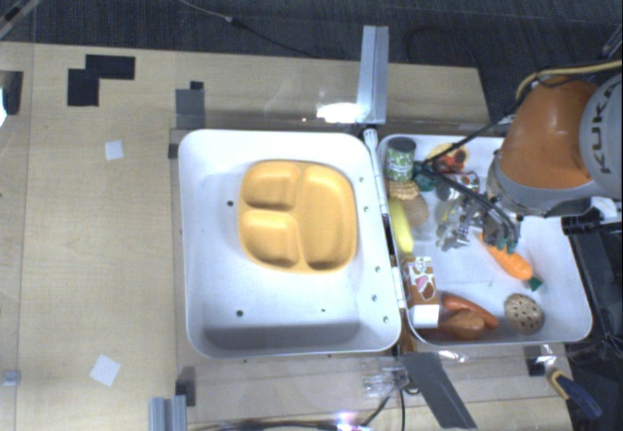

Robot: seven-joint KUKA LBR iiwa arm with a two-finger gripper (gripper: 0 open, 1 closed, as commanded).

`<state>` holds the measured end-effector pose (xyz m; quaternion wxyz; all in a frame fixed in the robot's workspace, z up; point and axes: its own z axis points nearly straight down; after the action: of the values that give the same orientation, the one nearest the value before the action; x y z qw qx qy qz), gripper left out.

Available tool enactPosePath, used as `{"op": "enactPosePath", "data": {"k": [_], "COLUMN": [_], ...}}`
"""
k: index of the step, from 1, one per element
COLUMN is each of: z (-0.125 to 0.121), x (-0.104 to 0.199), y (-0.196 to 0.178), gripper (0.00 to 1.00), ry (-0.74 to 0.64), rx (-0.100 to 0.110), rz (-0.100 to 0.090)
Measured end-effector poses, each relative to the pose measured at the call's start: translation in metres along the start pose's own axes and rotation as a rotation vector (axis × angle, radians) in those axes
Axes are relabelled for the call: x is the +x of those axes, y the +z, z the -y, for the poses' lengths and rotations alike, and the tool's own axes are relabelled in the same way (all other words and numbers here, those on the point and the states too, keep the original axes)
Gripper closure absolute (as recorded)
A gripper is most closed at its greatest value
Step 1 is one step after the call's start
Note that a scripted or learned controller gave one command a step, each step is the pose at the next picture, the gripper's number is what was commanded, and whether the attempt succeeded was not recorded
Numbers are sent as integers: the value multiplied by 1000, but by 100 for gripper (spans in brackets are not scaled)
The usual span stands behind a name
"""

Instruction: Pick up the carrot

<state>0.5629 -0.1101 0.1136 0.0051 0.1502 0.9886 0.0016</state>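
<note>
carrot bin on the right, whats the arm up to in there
The grey and orange arm reaches in from the right over the right bin, which holds toy food. Its claw hangs low in the middle of that bin, just left of the carrot, which lies on the bin floor. Nothing shows the carrot gripped yet. The left bin holds a yellow divided tray.
</note>
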Motion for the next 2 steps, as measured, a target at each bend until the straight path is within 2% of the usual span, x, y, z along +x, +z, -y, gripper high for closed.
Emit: {"op": "enactPosePath", "data": {"k": [1,2], "z": [69,58], "x": [53,45], "y": [22,21], "gripper": [100,100], "ry": [29,-460], "rx": [4,8], "rz": [9,13]}}
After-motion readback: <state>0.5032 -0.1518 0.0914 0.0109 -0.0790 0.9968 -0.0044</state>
